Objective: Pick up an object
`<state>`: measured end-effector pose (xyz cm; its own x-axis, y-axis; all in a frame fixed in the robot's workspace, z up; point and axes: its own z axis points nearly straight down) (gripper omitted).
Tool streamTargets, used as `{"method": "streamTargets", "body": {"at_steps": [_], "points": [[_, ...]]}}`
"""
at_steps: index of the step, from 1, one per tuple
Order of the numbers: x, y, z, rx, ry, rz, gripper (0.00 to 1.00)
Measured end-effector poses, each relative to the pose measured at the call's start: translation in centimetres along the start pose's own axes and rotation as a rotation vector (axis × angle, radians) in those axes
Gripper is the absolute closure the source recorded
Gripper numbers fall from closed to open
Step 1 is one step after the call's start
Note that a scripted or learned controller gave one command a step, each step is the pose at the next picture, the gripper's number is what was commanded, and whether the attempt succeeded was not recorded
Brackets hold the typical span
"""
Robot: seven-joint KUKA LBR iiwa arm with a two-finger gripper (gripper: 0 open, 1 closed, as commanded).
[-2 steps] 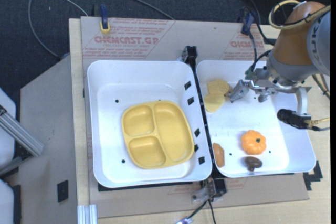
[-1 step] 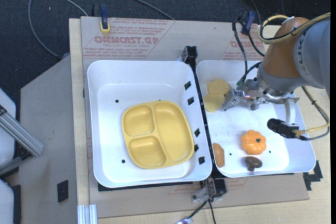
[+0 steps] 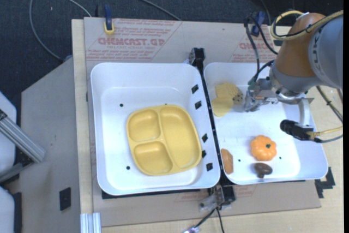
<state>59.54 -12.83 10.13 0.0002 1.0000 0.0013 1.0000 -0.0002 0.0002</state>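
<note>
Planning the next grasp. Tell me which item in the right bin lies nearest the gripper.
The pale yellow cheese-like piece at the bin's upper left, just left of the gripper. The orange pumpkin, small brown piece and orange-brown piece sit lower, farther away.

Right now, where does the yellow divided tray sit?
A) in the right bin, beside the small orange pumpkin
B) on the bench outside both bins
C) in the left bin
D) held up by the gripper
C: the yellow divided tray lies flat on the floor of the left bin, while the small orange pumpkin sits apart from it in the right bin.
</note>
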Motion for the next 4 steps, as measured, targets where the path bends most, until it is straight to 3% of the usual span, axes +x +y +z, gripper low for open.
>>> {"method": "streamTargets", "body": {"at_steps": [3, 4], "points": [[0.1, 0.8, -18.3, -0.007, -0.003, -0.002, 1.00], [0.1, 0.8, -19.5, -0.004, -0.002, -0.001, 1.00]]}}
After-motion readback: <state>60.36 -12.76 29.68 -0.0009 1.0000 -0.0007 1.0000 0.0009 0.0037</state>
